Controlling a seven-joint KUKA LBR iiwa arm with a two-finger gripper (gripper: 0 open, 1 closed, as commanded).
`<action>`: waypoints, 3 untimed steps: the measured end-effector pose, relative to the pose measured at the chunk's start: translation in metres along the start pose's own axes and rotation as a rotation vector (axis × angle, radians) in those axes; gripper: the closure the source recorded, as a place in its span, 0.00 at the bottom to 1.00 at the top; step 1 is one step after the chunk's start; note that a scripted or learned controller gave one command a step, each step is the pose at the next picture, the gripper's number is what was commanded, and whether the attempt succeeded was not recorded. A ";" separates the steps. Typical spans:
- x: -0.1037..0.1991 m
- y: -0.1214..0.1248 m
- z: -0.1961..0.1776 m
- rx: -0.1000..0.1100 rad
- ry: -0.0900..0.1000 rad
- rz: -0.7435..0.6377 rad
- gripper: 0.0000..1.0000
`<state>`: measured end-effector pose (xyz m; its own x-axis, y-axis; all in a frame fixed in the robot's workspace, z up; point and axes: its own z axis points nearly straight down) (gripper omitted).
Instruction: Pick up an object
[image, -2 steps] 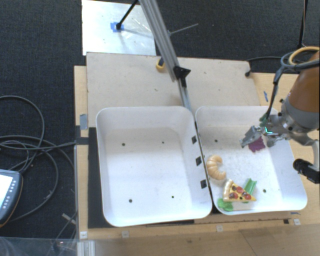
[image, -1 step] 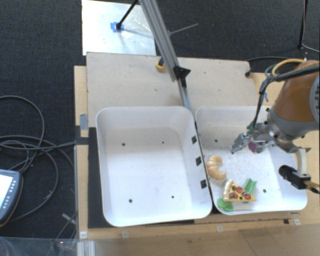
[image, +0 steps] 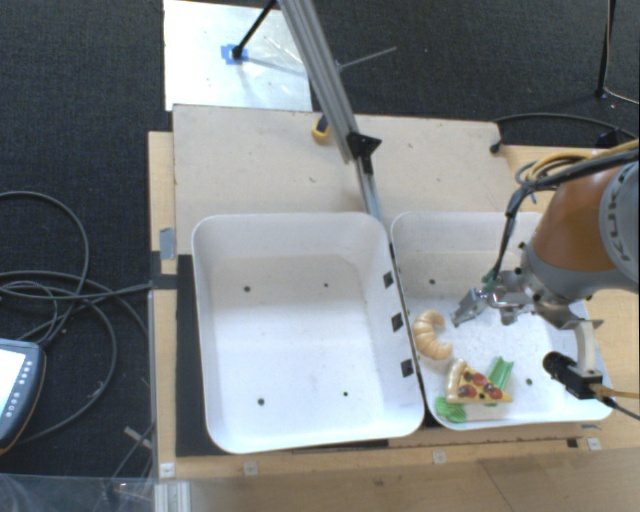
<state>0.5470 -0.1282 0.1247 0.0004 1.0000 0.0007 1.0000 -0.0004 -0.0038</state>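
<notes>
In the right bin (image: 440, 240), several toy foods lie near the front left corner. A tan croissant (image: 432, 335) rests against the left wall. A pizza slice (image: 474, 386) lies in front of it, with a green piece (image: 500, 371) at its right and another green bit (image: 448, 408) at the front rim. My gripper (image: 487, 309) hangs over the bin's middle, just right of and behind the croissant. It is open, its fingers spread, with nothing between them. The orange band of the arm (image: 580, 225) is above it.
The left bin (image: 215, 300) stands beside the right one, sharing a divider wall with black clips (image: 397, 322). A grey pole (image: 335, 95) slants down to the bins' back junction. Cables and a pendant (image: 15, 385) lie on the floor at the left.
</notes>
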 end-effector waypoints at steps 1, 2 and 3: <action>0.000 0.000 0.036 -0.001 0.000 -0.001 0.00; 0.000 0.001 0.023 -0.007 -0.001 0.000 1.00; -0.003 0.011 -0.024 -0.010 -0.002 -0.005 1.00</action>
<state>0.5579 -0.1309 0.1487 -0.0045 1.0000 -0.0016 1.0000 0.0045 0.0065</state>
